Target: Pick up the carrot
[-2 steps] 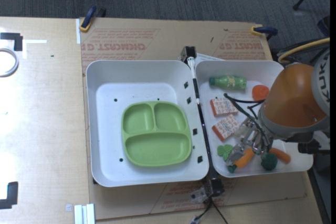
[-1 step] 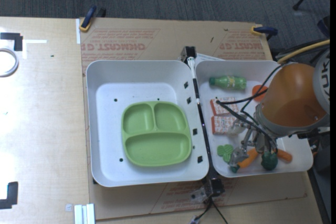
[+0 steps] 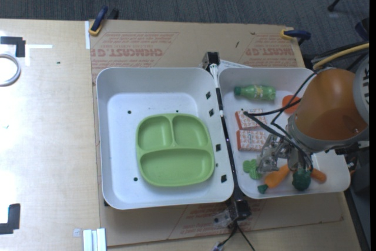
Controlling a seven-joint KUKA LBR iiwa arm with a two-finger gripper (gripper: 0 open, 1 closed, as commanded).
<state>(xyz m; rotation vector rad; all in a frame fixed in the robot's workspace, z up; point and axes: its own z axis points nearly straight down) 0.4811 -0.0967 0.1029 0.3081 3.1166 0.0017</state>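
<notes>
Two white bins (image 3: 106,144), one green plate (image 3: 174,150), one green bottle (image 3: 255,91), two red-and-white packets (image 3: 251,129).

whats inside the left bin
A green divided plate lies flat in the left bin, nothing in its three compartments. The bin floor beneath the plate is covered.

I see 2 white bins: the left bin (image 3: 111,144) holds a green plate (image 3: 174,150), and my gripper (image 3: 275,157) is low in the right bin (image 3: 335,185). A carrot (image 3: 275,176) lies just below it, near a green bottle (image 3: 254,91) and 2 packets (image 3: 252,129).
</notes>
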